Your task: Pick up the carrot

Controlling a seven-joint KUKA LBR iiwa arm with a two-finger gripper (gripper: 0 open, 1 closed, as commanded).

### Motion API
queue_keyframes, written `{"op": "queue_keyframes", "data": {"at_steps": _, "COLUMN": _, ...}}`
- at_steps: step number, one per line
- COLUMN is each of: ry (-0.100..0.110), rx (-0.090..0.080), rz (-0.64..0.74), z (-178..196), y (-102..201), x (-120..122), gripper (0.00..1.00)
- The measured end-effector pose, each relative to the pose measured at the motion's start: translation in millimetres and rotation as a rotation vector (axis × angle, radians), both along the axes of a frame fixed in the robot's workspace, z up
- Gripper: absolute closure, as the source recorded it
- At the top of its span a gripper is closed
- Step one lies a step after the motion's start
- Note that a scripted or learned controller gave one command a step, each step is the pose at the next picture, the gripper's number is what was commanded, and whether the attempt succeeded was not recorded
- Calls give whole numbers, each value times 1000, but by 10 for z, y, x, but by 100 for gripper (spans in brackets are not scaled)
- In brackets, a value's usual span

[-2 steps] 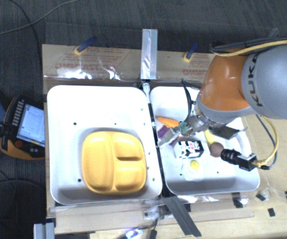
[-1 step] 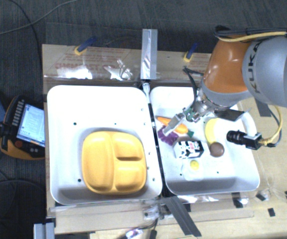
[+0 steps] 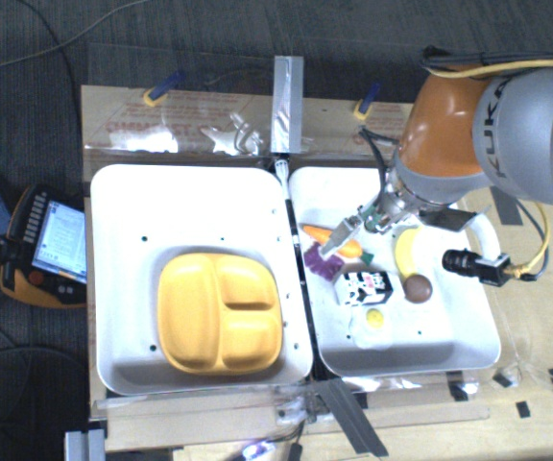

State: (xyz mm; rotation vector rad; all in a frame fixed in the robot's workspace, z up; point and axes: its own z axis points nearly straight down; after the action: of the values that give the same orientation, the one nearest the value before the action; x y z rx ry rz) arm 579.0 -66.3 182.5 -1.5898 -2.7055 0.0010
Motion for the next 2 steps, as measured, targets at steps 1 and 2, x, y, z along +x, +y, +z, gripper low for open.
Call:
{"op": "queue_keyframes", "data": {"at_steps": 1, "ry": 1, "rx": -2, "rz": 44, "z": -715, "y": -583, "x": 141, "gripper": 0}}
{"op": "queue_keyframes", "data": {"at_steps": 2, "ry": -13, "rx": -5, "rz": 74, "z": -899, "y": -445, "x": 273, "gripper": 0}}
